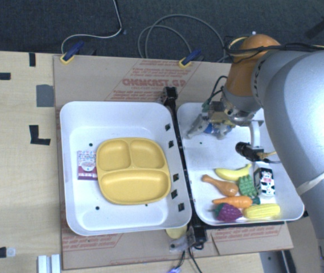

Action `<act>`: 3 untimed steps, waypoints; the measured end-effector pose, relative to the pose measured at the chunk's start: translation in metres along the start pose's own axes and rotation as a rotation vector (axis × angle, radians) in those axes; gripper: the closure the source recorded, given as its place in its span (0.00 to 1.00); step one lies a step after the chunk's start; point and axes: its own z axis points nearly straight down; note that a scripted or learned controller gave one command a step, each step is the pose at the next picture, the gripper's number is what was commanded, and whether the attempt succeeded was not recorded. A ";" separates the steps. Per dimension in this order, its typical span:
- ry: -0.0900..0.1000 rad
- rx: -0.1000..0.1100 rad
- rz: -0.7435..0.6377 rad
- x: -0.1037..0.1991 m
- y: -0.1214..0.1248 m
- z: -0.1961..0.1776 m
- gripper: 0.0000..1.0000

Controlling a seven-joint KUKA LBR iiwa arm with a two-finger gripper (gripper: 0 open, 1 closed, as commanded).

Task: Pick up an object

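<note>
My gripper (208, 131) hangs over the far left part of the right bin (202, 169), above bare white floor. Its grey fingers (194, 129) stand apart, so it is open. A small blue shape shows between them, and I cannot tell what it is. The toys lie in the bin's near right corner, well apart from the gripper: a banana (233, 172), a chicken drumstick (218, 183), a carrot (233, 201), a green vegetable (246, 185), purple grapes (228, 212), a yellow corn cob (261, 211) and a cow-patterned carton (266, 183).
The left bin (73, 124) holds a yellow divided plate (133, 170) and a small pink packet (86, 164) to its left. A black divider edge (176, 147) runs between the bins. The big grey arm (298, 112) covers the right bin's right side.
</note>
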 end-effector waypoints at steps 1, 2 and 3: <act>-0.003 -0.002 0.002 0.003 0.000 0.000 0.00; 0.006 0.000 -0.001 0.000 0.000 0.000 0.00; 0.005 -0.001 -0.001 0.000 0.000 0.000 0.00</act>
